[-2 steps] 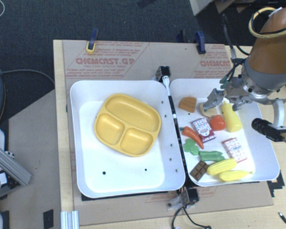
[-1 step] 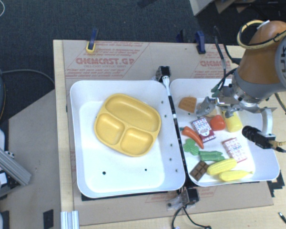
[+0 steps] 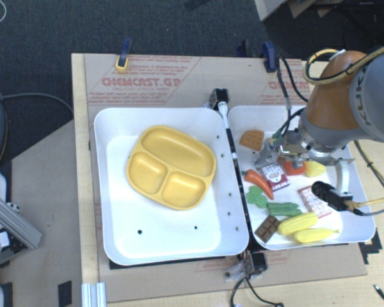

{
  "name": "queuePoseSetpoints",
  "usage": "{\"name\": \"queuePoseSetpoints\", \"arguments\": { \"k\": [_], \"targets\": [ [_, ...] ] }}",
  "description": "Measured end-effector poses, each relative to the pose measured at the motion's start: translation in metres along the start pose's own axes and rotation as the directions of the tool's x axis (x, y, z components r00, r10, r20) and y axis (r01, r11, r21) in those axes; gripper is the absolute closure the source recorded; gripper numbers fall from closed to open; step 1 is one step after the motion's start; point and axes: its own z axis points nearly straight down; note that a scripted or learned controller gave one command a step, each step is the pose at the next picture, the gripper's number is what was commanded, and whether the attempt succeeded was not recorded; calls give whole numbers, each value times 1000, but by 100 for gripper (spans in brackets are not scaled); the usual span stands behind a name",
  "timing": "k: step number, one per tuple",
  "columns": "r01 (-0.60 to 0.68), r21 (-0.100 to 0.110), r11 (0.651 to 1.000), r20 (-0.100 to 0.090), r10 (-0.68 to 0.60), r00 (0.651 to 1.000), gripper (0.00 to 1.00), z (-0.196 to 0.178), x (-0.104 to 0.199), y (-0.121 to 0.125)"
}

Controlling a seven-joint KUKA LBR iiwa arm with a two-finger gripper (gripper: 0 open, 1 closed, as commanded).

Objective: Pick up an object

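My gripper [image 3: 280, 153] hangs low over the back half of the right bin [image 3: 365, 226], on the grey arm with the orange band. Just below it lies a dark red and white packet [image 3: 274, 175], and beside that a red chili pepper [image 3: 258, 182]. A brown bread-like piece [image 3: 251, 139] sits to the gripper's left. A red piece [image 3: 295, 167] and a small yellow piece [image 3: 315, 168] lie right next to the gripper, partly hidden by the wrist. I see nothing held.
Nearer the front of the right bin lie green vegetables [image 3: 276, 205], a chocolate bar [image 3: 266, 228], a corn cob [image 3: 297, 223], a banana [image 3: 316, 235] and a pink packet [image 3: 313, 201]. The left bin [image 3: 115, 229] holds a yellow divided plate [image 3: 171, 166].
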Motion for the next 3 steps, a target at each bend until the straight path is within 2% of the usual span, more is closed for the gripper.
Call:
{"name": "queuePoseSetpoints", "arguments": {
  "k": [1,2,3],
  "targets": [
    [0,-2,1000,0,0,1000,0,41,0,-1],
    [-1,-8,1000,2,1,1000,100,28,0,0],
    [-1,-14,1000,4,1,1000,100,-19,-9,3]
  ]
}}
